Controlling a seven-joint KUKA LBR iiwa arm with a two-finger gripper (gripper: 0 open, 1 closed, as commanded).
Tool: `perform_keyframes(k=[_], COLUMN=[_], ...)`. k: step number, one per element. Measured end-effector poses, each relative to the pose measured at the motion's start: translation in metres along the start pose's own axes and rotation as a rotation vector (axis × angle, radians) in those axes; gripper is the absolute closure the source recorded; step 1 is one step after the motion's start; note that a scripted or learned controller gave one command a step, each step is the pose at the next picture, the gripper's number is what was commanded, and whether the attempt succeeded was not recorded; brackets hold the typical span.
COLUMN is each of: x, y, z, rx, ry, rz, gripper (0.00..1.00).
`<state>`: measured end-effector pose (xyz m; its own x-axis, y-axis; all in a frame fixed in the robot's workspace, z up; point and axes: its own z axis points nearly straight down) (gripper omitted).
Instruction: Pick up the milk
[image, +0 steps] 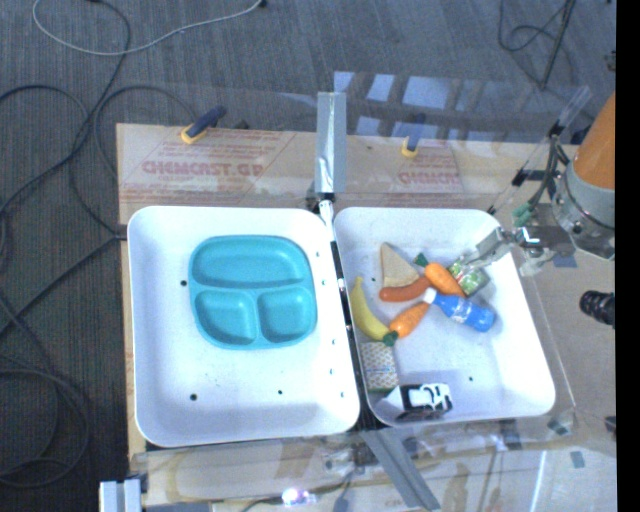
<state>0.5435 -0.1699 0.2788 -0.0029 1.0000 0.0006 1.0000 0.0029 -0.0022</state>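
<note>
The milk is a small black-and-white carton lying on its side near the front wall of the right bin. My gripper reaches in from the right and hovers over that bin's back right part. It is just above a small green and white item, far from the milk. Nothing can be seen held in it.
Around the middle of the right bin lie a banana, two orange carrots, a red sausage, a bread slice, a blue bottle and a grey patterned packet. The left bin holds a blue divided tray.
</note>
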Motion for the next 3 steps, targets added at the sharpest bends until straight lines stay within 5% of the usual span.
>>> perform_keyframes(k=[1,2,3], x=[0.031,0.062,0.102], y=[-0.040,-0.055,-0.059], z=[0.169,0.187,0.096], rx=[0.002,-0.026,0.000], ry=[0.002,-0.021,-0.001], rz=[0.058,0.077,0.044], gripper=[0.00,0.00,0.00])
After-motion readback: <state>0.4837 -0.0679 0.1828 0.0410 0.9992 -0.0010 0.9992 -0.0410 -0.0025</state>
